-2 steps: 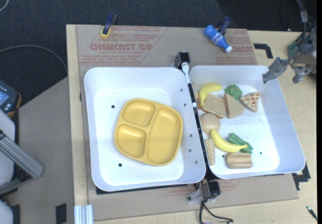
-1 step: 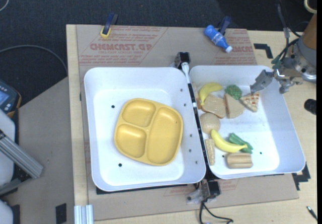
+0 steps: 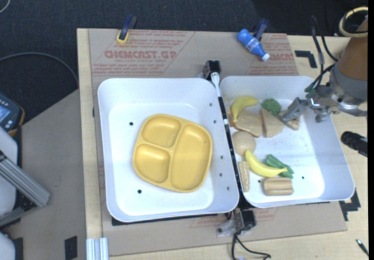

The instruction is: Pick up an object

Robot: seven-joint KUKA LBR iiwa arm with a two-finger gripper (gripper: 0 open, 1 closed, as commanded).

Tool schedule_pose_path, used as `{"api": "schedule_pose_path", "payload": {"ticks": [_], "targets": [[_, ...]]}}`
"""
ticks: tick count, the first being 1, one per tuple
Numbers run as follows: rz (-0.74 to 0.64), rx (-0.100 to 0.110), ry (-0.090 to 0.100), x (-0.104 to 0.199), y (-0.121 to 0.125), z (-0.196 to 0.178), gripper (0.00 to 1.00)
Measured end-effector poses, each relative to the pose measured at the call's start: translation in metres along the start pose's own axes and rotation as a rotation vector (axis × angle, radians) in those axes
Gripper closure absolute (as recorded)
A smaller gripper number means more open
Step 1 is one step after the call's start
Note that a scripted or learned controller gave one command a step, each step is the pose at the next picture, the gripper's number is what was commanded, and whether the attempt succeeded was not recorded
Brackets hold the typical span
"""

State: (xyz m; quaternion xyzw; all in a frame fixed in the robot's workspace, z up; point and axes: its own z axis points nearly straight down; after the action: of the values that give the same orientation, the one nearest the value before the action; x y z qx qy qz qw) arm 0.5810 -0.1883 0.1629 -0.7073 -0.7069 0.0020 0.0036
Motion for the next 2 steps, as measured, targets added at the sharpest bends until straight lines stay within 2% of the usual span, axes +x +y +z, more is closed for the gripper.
{"api": "schedule_pose_path", "payload": {"ticks": [2], "targets": [[-0.001,-0.003,-0.001,0.000,-0.007,0.080,0.00]]}}
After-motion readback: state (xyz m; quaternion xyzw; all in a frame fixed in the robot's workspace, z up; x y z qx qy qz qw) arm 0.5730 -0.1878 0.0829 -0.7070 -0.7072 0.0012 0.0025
